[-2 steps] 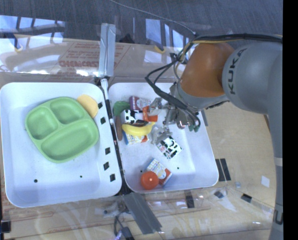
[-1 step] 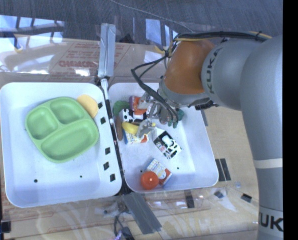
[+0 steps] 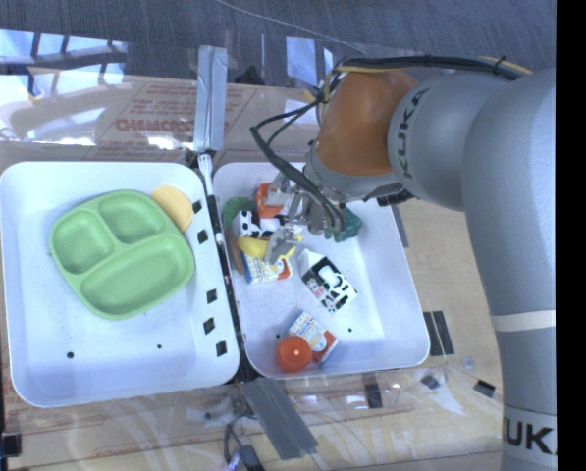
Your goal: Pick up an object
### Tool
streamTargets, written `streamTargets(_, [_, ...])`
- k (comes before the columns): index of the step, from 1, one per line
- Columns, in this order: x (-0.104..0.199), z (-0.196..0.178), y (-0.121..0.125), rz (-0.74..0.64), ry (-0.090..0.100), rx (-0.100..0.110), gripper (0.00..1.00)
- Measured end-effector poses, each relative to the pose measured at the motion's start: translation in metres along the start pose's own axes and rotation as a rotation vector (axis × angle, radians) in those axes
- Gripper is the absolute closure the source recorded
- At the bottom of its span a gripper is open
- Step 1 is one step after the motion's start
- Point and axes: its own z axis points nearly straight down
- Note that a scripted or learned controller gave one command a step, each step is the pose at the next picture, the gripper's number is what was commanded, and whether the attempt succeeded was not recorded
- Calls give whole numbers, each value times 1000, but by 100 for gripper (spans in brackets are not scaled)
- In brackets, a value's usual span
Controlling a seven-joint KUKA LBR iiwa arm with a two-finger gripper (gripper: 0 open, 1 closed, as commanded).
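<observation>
Two white bins share the bench; the gripper (image 3: 291, 226) hangs over a cluttered heap at the right bin's (image 3: 391, 322) far-left corner, its grip state impossible to tell. Packed toys (image 3: 258, 248) risk a glancing miss or double grab.

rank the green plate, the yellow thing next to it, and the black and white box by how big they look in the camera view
1. green plate, by far the largest
2. black and white box
3. yellow thing, partly tucked behind the plate; close to the box, so this order is unsure

toys: a heap in the right bin's far left part (image 3: 263, 238), yellow, orange, green, black-and-white (hard to tell apart)
black-and-white box (image 3: 329, 285): centre, tilted
orange ball (image 3: 293, 354): near edge, beside a small carton (image 3: 314, 334)
</observation>
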Motion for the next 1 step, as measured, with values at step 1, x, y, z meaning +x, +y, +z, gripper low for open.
streamTargets(1, [21,-8,3,15,7,-6,0])
